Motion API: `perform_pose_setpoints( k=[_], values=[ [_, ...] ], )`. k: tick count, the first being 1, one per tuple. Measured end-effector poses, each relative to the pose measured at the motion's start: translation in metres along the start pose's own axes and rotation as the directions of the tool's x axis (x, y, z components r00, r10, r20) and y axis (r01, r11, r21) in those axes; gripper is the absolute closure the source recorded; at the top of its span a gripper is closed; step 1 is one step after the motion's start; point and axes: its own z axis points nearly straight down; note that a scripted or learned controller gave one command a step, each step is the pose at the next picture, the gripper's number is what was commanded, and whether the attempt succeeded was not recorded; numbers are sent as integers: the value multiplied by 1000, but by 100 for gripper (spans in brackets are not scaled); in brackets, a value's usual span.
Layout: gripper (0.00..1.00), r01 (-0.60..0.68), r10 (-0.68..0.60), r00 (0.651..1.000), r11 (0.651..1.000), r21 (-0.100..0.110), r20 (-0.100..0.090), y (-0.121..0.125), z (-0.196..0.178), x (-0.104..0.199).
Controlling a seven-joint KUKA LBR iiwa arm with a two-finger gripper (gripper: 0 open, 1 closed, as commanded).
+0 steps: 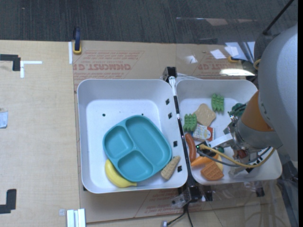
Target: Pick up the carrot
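**My claw over the right bin, carrot at lower right**

The carrot [199,161] lies in the right bin [246,86], at the frame's lower right, beside a red sausage [190,144]. My claw [235,152] hangs just right of it; I cannot tell its state. The left bin [124,85] holds a teal tray [136,148] and banana [116,175].

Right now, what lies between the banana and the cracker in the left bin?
In the camera view, the lower edge of the blue tray lies between the banana and the cracker.
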Motion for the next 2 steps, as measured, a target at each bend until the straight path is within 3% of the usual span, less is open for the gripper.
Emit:
perform_pose_setpoints(
  k=[1,2],
  values=[
    [0,0,0,1000,1000,-1,0,-61,-100,14],
    [0,2,-2,1000,1000,0,1,-77,-100,17]
  ],
)
